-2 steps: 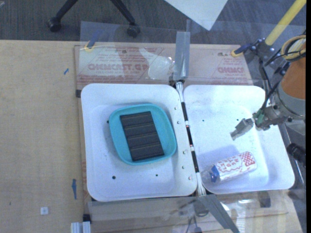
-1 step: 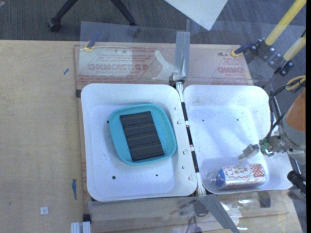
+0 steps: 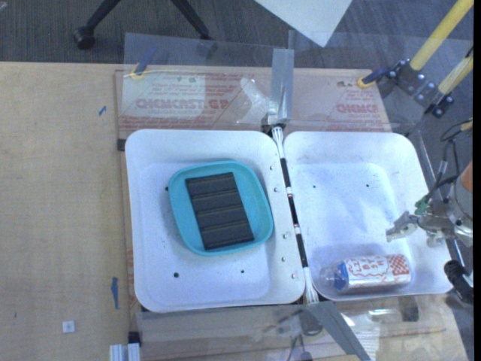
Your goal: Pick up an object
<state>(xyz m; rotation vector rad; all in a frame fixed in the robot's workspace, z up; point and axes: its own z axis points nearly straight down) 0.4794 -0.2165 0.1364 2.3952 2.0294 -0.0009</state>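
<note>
Two white bins are seen from above. A teal tray (image 3: 220,207) of dark bars lies in the left bin (image 3: 150,277). A plastic-wrapped packet (image 3: 370,271) lies in the right bin (image 3: 353,164). The gripper (image 3: 406,226) is poised at the right rim, nothing between its fingers; nothing is lifted yet.

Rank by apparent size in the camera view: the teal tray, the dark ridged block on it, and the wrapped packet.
1. Teal tray, largest.
2. Dark ridged block, lying inside the tray's outline.
3. Wrapped packet in the right bin, smallest.
</note>
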